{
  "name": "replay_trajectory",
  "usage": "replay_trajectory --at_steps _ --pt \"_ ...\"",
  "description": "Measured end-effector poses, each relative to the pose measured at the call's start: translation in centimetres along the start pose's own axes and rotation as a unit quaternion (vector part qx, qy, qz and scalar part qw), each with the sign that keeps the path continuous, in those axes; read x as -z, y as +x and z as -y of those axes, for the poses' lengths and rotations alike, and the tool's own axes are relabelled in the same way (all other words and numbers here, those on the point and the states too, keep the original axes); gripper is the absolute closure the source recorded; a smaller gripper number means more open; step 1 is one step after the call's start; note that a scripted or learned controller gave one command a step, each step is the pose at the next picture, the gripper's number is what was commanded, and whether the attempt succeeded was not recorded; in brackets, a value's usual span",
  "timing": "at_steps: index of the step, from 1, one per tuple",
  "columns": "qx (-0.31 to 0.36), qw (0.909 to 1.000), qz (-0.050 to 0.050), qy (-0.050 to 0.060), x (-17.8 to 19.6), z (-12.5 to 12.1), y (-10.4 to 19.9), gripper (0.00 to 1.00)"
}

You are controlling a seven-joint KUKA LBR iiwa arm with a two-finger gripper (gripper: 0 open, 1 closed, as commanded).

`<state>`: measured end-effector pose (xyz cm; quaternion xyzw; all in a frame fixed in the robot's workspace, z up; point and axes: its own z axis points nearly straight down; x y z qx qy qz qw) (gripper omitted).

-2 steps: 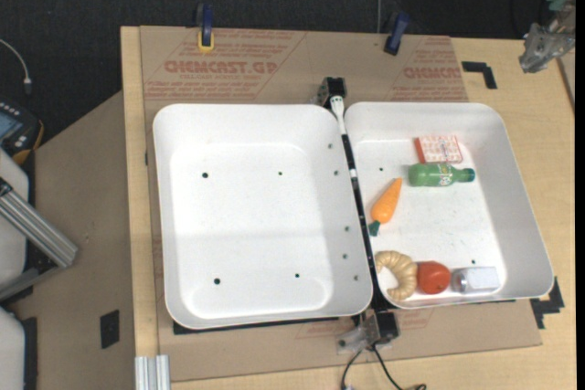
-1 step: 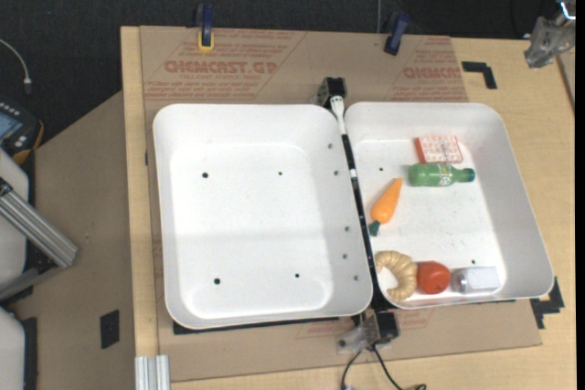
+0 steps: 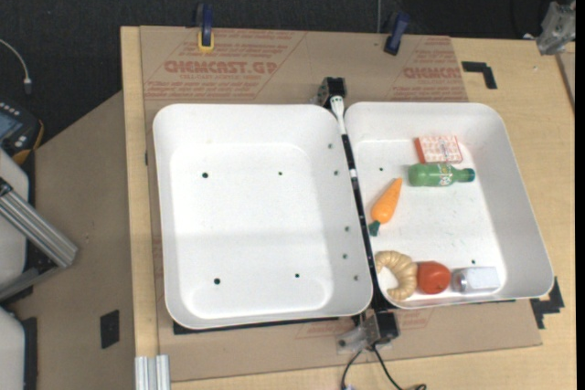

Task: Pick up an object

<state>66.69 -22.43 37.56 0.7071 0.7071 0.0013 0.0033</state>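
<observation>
Carrot (image 3: 387, 201) lies apart from the others in the right bin (image 3: 512, 196), so I judge it the easiest pick; I cannot tell the jaws' state.

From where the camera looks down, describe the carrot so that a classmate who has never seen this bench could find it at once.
Look in the right bin, near the divider it shares with the left bin. The carrot lies tilted there, below and left of the green bottle. It is the only orange, tapered thing, with a small green tip at its lower end.
</observation>
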Motion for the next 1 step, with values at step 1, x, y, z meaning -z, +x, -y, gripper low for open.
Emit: replay_trajectory --at_steps 1 --pt "0.000 1.0000 0.000 0.000 3.29 -0.02 0.00 1.00"
